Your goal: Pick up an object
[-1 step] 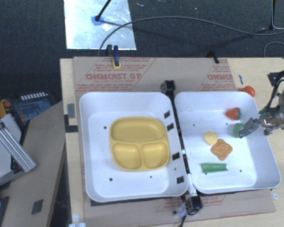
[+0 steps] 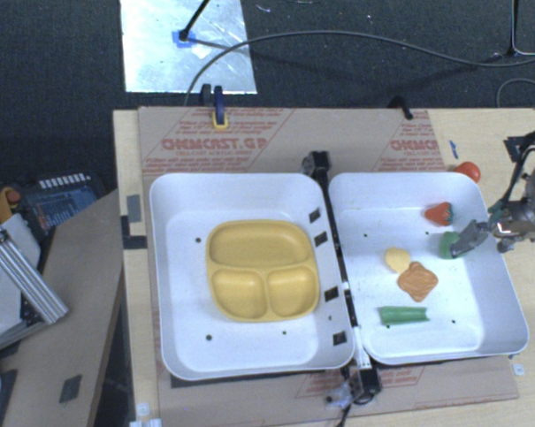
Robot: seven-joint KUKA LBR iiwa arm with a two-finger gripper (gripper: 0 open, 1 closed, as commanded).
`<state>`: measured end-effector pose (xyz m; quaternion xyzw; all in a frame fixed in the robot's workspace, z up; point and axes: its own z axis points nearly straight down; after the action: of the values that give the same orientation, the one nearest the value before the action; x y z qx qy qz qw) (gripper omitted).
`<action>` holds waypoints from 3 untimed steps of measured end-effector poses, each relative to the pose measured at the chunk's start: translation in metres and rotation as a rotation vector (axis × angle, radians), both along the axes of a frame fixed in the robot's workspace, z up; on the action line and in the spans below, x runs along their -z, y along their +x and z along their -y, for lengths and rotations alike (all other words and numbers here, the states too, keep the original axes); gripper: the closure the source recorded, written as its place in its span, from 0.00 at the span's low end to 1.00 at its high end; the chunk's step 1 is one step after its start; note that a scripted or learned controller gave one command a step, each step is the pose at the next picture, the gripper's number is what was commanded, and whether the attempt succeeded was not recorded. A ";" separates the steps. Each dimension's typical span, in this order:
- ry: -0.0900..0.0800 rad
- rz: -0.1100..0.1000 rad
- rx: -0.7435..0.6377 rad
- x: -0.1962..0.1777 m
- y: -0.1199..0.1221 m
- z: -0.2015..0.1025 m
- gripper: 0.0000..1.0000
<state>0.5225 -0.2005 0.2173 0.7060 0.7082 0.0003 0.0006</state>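
Several toy foods lie in the right bin (image 2: 498, 331): a red strawberry-like piece (image 2: 439, 213), a small green piece (image 2: 448, 242), a pale yellow piece (image 2: 397, 260), an orange-brown waffle-like piece (image 2: 417, 281) and a long green pod (image 2: 403, 315). My gripper (image 2: 470, 240) reaches in from the right edge, low over the bin's right side. Its tip is right beside the small green piece and partly covers it. Nothing can be seen held in it.
The left bin (image 2: 176, 256) holds a yellow divided tray (image 2: 259, 269). A red-orange ball (image 2: 467, 170) sits at the right bin's far rim. Cables run over the dark floor behind the bench. A blue device (image 2: 59, 204) and metal rails (image 2: 22, 272) stand at the left.
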 end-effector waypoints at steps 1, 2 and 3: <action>0.001 -0.002 0.002 0.060 0.005 0.004 0.00; 0.001 -0.003 0.002 0.116 -0.004 0.000 0.00; 0.000 0.001 0.002 0.132 -0.002 0.001 0.00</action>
<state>0.5201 -0.2011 0.0857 0.7068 0.7074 0.0005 0.0010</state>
